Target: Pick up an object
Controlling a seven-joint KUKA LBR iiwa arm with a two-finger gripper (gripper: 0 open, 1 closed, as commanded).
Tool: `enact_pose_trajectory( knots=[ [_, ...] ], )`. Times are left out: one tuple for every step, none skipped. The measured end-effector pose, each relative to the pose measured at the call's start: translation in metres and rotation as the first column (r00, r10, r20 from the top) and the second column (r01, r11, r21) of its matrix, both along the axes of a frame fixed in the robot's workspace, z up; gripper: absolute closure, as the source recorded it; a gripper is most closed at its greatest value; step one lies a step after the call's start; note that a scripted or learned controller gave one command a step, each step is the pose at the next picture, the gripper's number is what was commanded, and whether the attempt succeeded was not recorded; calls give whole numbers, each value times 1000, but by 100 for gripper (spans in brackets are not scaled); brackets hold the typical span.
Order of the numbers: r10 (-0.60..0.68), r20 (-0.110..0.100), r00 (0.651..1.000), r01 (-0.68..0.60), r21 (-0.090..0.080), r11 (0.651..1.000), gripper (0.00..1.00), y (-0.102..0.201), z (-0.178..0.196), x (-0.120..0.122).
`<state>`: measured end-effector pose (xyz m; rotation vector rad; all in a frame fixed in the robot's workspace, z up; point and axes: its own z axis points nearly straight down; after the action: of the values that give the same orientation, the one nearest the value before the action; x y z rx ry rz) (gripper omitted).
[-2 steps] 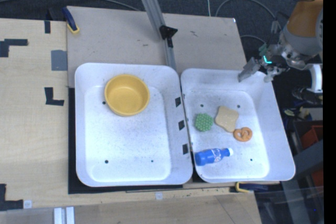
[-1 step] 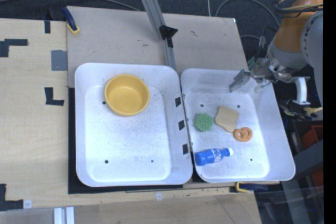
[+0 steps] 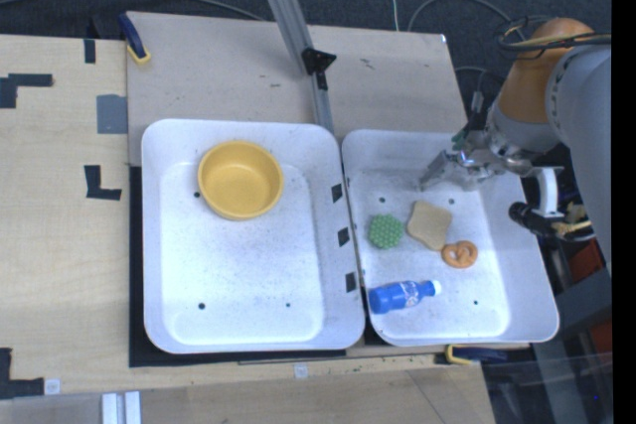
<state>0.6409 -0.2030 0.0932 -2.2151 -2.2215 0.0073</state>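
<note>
The arm is bent in from the right, its claw (image 3: 444,170) held low over the right bin (image 3: 517,313). Whether the claw is parted cannot be told; nothing is seen gripped. A tan slice (image 3: 429,224) is found just below it.

Set high above the bench (image 3: 248,65), fixed, looking down at a slant. Far enough back to take in both white bins whole: left bin (image 3: 169,313) and right bin (image 3: 517,313) side by side near the middle, with bare bench beyond them and dark floor along the top. Arm (image 3: 556,94) reaching in from the right edge, over the right bin's far corner.
</note>
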Motion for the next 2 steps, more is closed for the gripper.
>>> enact_pose_trajectory(
  knots=[
    [2,4,1000,-2,-2,1000,100,0,14,2],
    [-1,10,1000,1,-1,1000,100,-3,57,4]
  ],
)
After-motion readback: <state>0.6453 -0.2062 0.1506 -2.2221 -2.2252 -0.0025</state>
